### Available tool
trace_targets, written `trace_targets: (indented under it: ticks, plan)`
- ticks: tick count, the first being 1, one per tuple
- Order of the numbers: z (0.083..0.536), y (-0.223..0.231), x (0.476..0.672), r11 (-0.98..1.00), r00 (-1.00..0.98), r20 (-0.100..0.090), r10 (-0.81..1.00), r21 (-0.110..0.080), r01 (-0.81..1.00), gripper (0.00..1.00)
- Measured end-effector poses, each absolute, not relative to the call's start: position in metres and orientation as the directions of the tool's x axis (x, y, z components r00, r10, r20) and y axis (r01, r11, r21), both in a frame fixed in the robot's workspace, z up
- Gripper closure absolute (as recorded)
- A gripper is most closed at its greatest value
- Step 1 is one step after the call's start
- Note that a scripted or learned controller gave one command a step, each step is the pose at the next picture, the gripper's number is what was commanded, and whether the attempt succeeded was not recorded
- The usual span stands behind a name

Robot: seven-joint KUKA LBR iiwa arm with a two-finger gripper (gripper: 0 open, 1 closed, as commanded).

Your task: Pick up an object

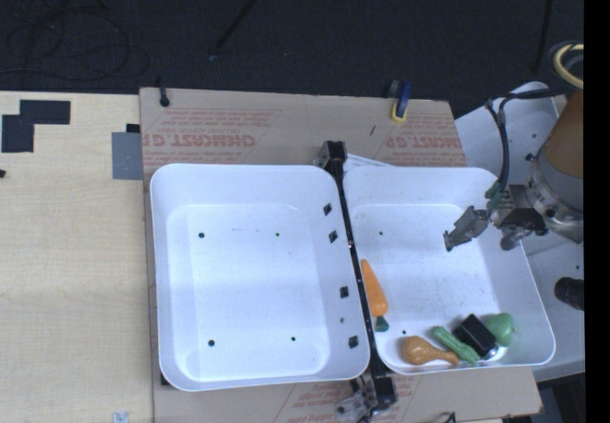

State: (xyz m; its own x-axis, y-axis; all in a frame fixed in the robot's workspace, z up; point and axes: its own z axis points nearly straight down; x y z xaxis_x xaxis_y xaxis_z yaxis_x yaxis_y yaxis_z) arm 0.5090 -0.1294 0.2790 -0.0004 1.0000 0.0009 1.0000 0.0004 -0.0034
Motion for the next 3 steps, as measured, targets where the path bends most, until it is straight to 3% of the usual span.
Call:
trace_targets:
  ticks: [1, 2, 3]
  plan:
    - [0.095, -0.121, 0.545, 0.003, -0.003, 0.004, 1.000, -0.015, 1.000, 0.00]
    - [0.098, -0.108, 0.630, 0.003, -0.003, 0.000, 1.000, 0.003, 1.000, 0.00]
    - [0.108, -0.110, 0.626, -0.002, 0.002, 0.001, 1.000, -0.004, 1.000, 1.00]
